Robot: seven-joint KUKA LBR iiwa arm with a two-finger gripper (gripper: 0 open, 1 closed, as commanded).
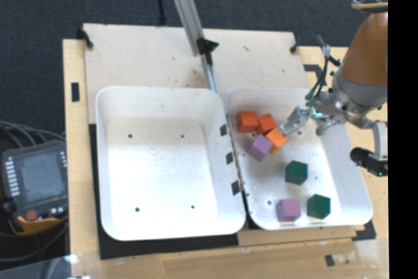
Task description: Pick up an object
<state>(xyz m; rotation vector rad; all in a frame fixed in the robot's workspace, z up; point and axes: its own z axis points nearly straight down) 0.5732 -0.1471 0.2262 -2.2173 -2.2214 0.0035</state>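
So the gripper is down in the right bin, reaching in from the right. Can't tell how it's set, honestly. Touching or just beside its tip is an orange block, with a purple block just past that and two more orange blocks to its left. Two green blocks and another purple one sit nearer the front edge. The left bin is well apart on the desk.

The claw is too small to judge; the arm is cut off at right.
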